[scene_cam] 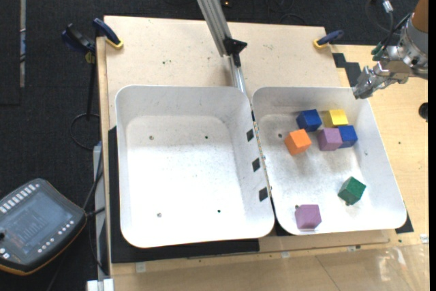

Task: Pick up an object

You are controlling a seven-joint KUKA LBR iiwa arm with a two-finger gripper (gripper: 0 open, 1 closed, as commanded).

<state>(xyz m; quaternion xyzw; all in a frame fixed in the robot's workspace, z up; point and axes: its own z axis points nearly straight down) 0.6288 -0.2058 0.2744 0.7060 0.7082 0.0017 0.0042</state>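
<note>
The right bin (pixel 381 167) holds several small cubes. An orange cube (pixel 298 142), a blue cube (pixel 308 120), a yellow cube (pixel 334 118), a purple cube (pixel 330 138) and another blue cube (pixel 347 135) cluster in its far half. A green cube (pixel 352 190) and a second purple cube (pixel 308 217) lie nearer the front. My gripper (pixel 363 86) hangs above the bin's far right corner, up and to the right of the yellow cube, with nothing visible between its fingers.
The left bin (pixel 136 119) sits beside the right one on the wooden bench. A slanted metal rod (pixel 208 0) reaches down to the divide between the bins. Clamps (pixel 109 34) mark the bench's far corners. A teach pendant (pixel 34 225) lies at the lower left.
</note>
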